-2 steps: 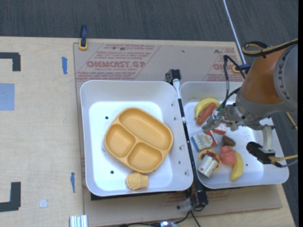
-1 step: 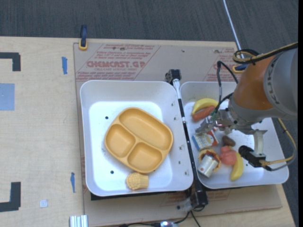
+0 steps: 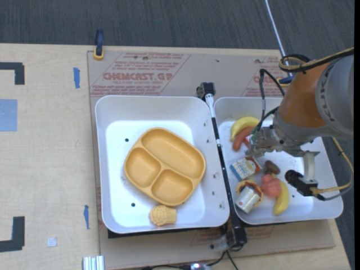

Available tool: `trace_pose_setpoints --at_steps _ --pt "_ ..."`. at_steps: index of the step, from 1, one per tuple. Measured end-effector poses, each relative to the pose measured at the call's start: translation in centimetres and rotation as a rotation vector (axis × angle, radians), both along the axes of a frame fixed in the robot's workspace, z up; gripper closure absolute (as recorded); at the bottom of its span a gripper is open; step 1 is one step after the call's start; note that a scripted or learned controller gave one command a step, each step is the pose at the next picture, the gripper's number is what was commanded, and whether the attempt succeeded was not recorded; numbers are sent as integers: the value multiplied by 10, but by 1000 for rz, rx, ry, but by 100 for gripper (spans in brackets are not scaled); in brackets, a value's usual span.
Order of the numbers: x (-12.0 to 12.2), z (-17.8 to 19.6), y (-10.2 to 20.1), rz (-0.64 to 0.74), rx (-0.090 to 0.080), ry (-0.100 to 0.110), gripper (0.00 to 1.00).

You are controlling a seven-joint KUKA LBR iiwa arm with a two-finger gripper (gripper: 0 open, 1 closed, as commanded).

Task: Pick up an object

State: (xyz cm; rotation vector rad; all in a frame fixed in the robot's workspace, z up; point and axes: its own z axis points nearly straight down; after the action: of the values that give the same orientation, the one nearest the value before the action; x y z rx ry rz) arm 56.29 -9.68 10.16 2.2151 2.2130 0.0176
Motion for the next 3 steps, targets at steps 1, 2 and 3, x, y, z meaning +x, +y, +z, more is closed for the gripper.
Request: trace_pose_setpoints --at_steps 1,2,3 --pt "-64 84 7 0 -1 13 100" --pt "-64 83 7 0 0 15 0" --pt "-48 2 1 1 -1 12 0"
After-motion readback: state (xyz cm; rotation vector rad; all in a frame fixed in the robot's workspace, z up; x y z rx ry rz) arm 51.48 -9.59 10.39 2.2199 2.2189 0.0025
